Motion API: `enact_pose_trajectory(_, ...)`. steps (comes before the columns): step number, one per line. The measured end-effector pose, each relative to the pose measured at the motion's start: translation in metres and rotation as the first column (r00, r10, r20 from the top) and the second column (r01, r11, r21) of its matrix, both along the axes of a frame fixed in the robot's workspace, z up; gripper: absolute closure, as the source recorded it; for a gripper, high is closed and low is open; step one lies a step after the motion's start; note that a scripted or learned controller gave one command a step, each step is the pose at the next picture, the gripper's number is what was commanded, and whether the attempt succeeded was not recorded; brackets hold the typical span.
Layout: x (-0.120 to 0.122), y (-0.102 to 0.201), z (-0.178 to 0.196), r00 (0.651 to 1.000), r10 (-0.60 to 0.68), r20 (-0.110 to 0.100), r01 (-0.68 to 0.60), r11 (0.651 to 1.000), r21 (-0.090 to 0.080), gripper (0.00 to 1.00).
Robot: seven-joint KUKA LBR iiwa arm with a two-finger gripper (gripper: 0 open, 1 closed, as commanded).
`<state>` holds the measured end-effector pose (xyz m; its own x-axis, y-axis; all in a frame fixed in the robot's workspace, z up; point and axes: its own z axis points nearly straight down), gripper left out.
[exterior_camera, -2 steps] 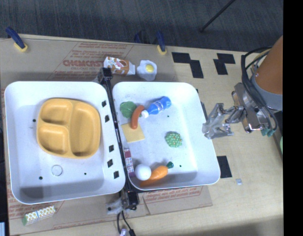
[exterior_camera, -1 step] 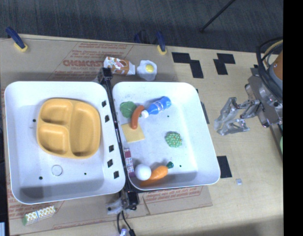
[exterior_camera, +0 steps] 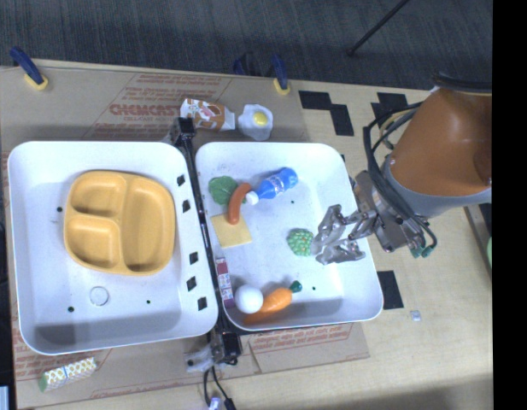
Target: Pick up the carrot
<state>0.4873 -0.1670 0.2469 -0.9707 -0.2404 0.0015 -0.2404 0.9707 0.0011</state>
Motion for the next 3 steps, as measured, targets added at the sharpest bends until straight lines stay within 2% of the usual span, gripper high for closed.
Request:
enact_pose_trajectory(1,0.006,-0.044,0.087,0.998,0.061,0.004,-0.061,0.998,-0.003,1.0)
enact_pose_trajectory(2,-0.003,-0.044,-0.016,1.0,0.009,0.0,-0.009,1.0,0.0,1.0)
enact_pose_trajectory(3,0.03,-0.044,0.151,0.981,0.192,0.005,-0.192,0.981,-0.004,1.0)
